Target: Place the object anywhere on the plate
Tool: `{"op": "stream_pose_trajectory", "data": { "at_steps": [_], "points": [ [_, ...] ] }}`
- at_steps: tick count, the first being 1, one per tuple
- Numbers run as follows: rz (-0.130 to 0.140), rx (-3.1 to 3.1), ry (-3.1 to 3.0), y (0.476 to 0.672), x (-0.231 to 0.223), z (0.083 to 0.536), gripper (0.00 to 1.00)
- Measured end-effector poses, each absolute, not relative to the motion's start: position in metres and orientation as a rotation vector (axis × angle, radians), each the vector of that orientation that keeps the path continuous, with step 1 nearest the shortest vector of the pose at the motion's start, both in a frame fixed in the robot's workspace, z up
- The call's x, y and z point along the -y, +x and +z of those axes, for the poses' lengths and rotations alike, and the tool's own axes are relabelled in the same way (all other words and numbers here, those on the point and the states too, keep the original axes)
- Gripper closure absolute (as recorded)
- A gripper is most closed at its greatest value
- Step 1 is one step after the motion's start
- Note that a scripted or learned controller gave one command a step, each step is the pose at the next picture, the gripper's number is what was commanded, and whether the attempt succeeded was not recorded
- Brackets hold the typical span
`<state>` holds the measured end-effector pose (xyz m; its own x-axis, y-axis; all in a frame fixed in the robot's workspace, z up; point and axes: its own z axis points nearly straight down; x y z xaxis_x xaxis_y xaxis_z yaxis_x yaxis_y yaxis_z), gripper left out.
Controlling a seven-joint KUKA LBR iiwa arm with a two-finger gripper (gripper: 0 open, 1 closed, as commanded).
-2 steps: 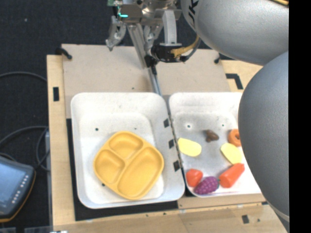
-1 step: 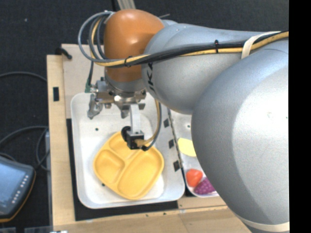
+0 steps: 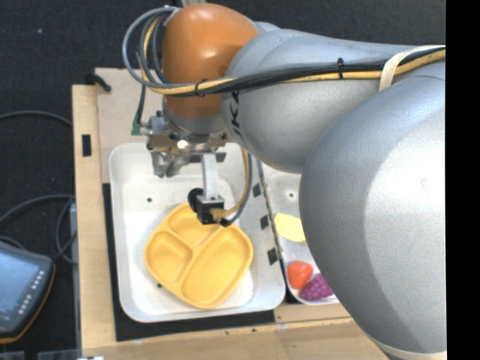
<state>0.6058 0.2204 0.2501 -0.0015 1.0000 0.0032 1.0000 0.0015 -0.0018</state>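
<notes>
Which thing is meant I cannot tell. Three small toy foods lie in the right bin (image 3: pixel 288 192), beside the arm: an orange-red fruit (image 3: pixel 299 273) touching a purple grape bunch (image 3: pixel 318 287), and a yellow piece (image 3: pixel 289 227) just above them. They look like light, stiff plastic. The smooth, round fruit would likely slip or roll, so I would pinch it across its middle, while the knobbly grapes offer better purchase. The yellow plate (image 3: pixel 199 257) sits bare in the left bin (image 3: pixel 131 201) on the table (image 3: pixel 90 201). The claw (image 3: pixel 186 156) hangs over that bin near the plate's far edge, and I cannot tell whether it is spread or closed.
</notes>
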Motion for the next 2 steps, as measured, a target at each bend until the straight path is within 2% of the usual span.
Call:
{"op": "stream_pose_trajectory", "data": {
  "at_steps": [1, 2],
  "points": [
    [-0.002, 2.219, -2.218, 0.606, -0.221, 0.250, 0.00],
    [0.015, 2.216, -2.224, 0.570, -0.219, 0.124, 0.00]
  ]
}}
